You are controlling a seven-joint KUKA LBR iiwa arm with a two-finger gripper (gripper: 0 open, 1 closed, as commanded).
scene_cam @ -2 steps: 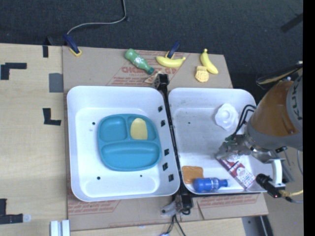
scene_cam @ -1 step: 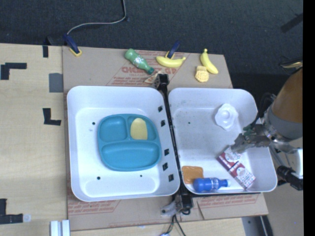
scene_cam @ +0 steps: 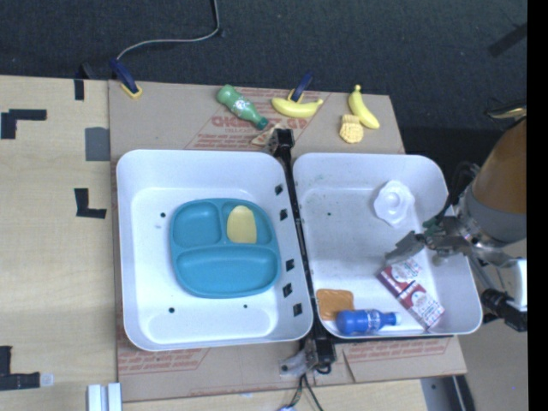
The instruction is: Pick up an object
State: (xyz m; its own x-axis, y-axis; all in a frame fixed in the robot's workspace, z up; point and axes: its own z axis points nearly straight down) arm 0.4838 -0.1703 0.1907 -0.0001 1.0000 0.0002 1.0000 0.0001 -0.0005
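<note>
two bins (scene_cam: pixel 137 178), two bananas (scene_cam: pixel 296 106), two bottles (scene_cam: pixel 364 321)

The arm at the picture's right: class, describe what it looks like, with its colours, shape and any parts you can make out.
The arm has a rounded grey body with an orange band above the wrist. Below it sits a cluster of dark and silver metal parts, from which the slim grey tool juts out over the right bin.

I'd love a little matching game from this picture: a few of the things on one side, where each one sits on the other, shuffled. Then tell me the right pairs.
Things:
1. blue bottle
2. green bottle
3. yellow piece
4. white cup

Places:
A. on the blue tray, left bin
B. right bin, far part
C. on the cardboard beyond the bins
D. right bin, near edge

Pairs: 1-D, 2-C, 3-A, 4-B
</note>
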